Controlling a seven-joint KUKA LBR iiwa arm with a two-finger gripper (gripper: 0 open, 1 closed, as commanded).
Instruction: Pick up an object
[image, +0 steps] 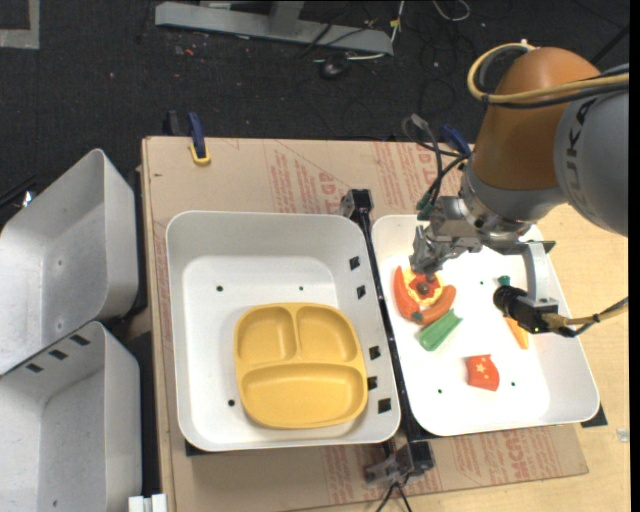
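Because my gripper (430, 268), finger state indiscernible, hovers over the crowded orange piece (405, 293) and green block (439, 331), I risk nudging both.

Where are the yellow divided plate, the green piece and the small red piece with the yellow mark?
yellow divided plate (300, 365): camera view, on the ridge between its compartments.
green piece (439, 331): camera view, on the middle of its length.
small red piece (482, 372): camera view, on its top face.
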